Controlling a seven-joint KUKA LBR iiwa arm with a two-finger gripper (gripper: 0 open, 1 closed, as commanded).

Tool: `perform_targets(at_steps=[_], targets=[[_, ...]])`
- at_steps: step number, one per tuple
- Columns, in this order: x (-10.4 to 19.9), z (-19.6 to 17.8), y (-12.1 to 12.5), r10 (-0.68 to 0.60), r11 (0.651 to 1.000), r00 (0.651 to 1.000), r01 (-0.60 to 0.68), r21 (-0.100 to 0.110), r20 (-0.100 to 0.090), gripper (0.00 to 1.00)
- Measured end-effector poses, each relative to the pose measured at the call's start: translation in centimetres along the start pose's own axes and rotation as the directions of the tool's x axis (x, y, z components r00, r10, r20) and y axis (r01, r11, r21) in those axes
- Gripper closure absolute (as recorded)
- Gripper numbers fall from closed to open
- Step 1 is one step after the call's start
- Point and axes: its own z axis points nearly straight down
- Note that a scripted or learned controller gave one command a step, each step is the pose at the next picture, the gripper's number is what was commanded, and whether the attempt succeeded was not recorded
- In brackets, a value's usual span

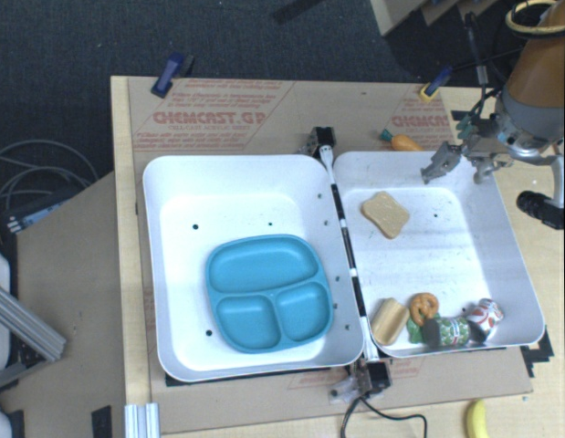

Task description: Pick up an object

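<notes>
Camera view: arm poised at the far right corner of the right bin, nothing in its grasp.

The left bin [168, 245] holds a blue divided tray [268, 290]. The right bin [501, 245] holds the candidate objects: a tan bread slice [385, 214] lying alone towards the far side, and along the near wall a beige roll [388, 320], a small pretzel [423, 307], a green packet [446, 333] and a red-and-white item [486, 315], closely bunched. The gripper [465, 164] hangs above the bin's far right rim, fingers spread wide, well apart from every object. Judged stage: approach, no grasp yet attempted. The next move calls for travel inward and descent; the isolated bread slice appears the cleanest target.
</notes>
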Motion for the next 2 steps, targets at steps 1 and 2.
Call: perform_targets(at_steps=[1,2], targets=[[4.1,10.7,-2.2,0.0,1.0,1.0,0.0,-0.002,0.0,0.0],[5.0,10.6,0.0,-0.001,1.0,1.0,0.001,-0.003,0.001,0.0]])
